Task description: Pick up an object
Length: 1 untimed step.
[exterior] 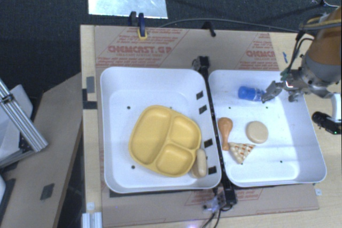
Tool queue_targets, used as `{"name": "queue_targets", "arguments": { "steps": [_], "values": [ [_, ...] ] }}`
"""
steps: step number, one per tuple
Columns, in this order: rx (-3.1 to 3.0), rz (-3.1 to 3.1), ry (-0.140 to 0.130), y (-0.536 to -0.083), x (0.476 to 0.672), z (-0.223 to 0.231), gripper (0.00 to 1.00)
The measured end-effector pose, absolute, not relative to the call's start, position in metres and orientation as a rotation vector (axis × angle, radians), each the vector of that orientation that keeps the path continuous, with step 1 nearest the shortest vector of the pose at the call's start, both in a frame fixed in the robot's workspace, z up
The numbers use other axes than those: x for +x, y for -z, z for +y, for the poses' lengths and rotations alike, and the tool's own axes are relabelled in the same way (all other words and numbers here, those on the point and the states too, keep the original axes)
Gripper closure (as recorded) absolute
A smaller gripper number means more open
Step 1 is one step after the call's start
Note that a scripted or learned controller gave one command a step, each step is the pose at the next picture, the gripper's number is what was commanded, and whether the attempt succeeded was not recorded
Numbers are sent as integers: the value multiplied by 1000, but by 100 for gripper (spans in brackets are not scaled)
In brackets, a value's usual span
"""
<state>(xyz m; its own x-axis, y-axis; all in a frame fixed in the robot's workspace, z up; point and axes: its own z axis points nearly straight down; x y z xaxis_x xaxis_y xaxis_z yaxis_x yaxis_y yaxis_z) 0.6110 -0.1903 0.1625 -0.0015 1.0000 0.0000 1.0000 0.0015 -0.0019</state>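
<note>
Two shallow white bins are seen from above, side by side on a tabletop (160,42). In the left bin (120,88) a yellow divided plate (163,139) is laid, with a pale bread roll (200,163) touching its lower right edge. In the right bin (299,168) a blue cylinder (248,93) is found near the far wall, with the gripper (272,91) just beside its right end; whether the jaws are spread or closed cannot be told, and nothing is seen between them. Nearer the front, a drumstick-shaped toy (225,131), a round beige disc (257,132) and a wedge-shaped slice (241,152) are set close together. The cylinder is judged light, stiff and smooth, so it may roll or slip; it is best taken across its curved middle.
</note>
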Motion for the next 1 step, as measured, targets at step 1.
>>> {"name": "queue_targets", "arguments": {
  "steps": [1],
  "values": [
    [-2218, -2222, -2, -101, 606, -190, 0]
  ]
}}
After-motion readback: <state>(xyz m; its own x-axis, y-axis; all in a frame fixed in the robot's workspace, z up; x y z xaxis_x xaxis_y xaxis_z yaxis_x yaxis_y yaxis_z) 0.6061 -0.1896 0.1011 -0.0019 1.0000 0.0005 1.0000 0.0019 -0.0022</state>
